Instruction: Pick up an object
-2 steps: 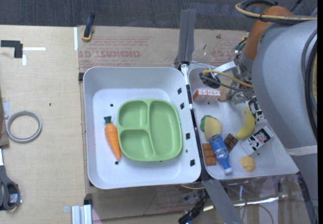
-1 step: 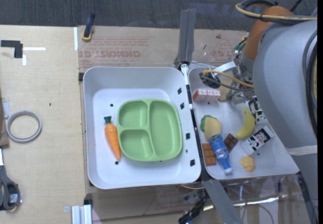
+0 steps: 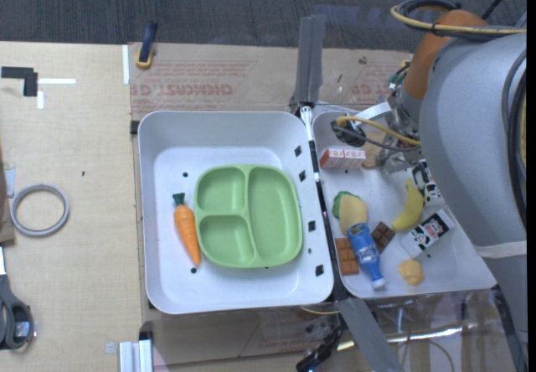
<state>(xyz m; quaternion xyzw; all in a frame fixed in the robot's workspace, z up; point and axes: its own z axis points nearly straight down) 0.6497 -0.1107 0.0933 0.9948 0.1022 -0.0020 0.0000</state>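
Approach step: the grey arm (image 3: 477,136) reaches over the right white bin (image 3: 456,274); the state of its hand cannot be told. A curved yellow banana (image 3: 409,207) lies near the bin's right edge. Next: descend, then close.

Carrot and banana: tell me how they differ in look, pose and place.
The carrot is orange with a green top; the banana is yellow. The carrot is straight, the banana curved. The carrot lies in the left bin beside the green divided plate; the banana lies in the right bin among other items. Both lie flat, roughly lengthwise up the view.
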